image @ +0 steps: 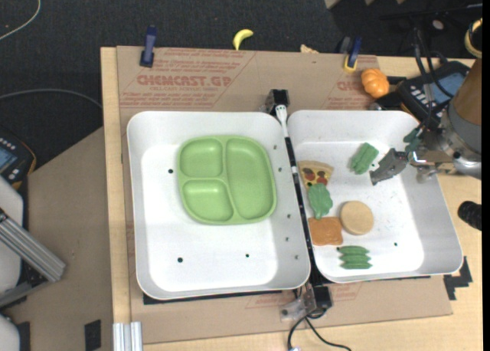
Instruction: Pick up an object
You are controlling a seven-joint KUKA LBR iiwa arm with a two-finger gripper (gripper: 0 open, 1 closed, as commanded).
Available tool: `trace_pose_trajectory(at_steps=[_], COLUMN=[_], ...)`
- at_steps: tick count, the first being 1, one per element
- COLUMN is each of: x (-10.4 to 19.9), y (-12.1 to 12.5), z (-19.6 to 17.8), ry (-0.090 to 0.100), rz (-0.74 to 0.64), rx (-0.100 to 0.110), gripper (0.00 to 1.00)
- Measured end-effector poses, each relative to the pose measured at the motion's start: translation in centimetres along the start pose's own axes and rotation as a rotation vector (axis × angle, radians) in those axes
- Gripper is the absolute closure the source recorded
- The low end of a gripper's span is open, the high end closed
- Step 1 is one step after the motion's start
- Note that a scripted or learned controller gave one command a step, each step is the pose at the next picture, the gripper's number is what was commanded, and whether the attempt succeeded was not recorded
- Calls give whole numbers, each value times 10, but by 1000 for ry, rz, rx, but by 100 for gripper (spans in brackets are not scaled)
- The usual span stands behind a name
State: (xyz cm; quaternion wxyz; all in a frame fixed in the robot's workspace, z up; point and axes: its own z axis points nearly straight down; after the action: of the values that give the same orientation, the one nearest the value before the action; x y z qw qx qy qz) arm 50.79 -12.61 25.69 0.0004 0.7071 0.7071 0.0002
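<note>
The right bin point(429, 211) holds several toy foods: a green pickle point(364, 157), a pizza slice point(315, 172), a green leaf point(320, 201), a round tan biscuit point(357, 218), an orange toast square point(326, 231) and a green pea pod point(354, 257). My gripper point(404, 166) hangs over the right bin's upper right part, just right of the pickle. It is open, with nothing between its fingers. The dark left finger point(385, 168) points down and left, close to the pickle without touching it.
The left bin point(153, 250) carries a green divided plate point(227, 179). An orange toy fruit point(374, 82) and a yellow banana point(243, 37) lie on the board behind the bins. Blue clamps point(148, 45) hold the board's back edge.
</note>
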Motion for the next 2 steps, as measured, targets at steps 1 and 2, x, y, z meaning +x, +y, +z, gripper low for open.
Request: trace_pose_trajectory(at_steps=[1, 2], x=[79, -8], y=[1, -32], z=[77, 157], ry=[5, 0], rz=[-7, 10], rx=[10, 11], gripper=[0, 0])
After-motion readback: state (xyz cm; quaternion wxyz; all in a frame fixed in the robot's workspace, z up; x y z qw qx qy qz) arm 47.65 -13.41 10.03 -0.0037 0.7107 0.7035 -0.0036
